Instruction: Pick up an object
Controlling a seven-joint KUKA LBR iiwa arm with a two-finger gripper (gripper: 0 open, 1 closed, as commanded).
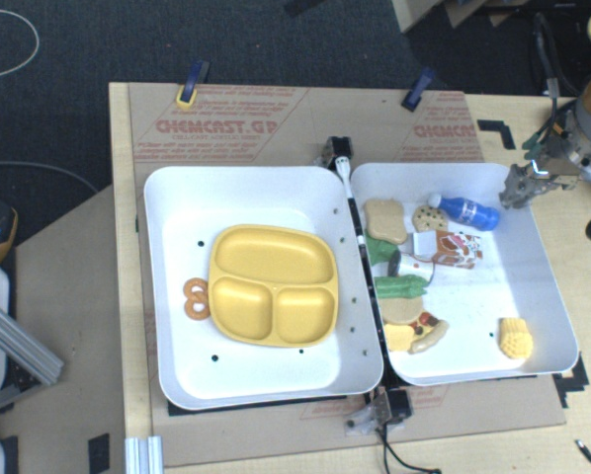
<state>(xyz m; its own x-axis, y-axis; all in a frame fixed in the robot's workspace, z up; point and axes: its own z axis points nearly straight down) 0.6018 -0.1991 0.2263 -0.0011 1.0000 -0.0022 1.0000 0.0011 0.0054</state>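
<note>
claw (526,181) hovering at the right bin (543,265) far edge, grip state unclear; descending here risks striking the rim, missing the blue bottle (469,211).

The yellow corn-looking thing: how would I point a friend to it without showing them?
Look at the right-hand white bin. Most of its toys crowd along the left wall, but the corn cob lies alone near the front right corner. It is the only bumpy, all-yellow piece there, well apart from the blue bottle at the back.
</note>
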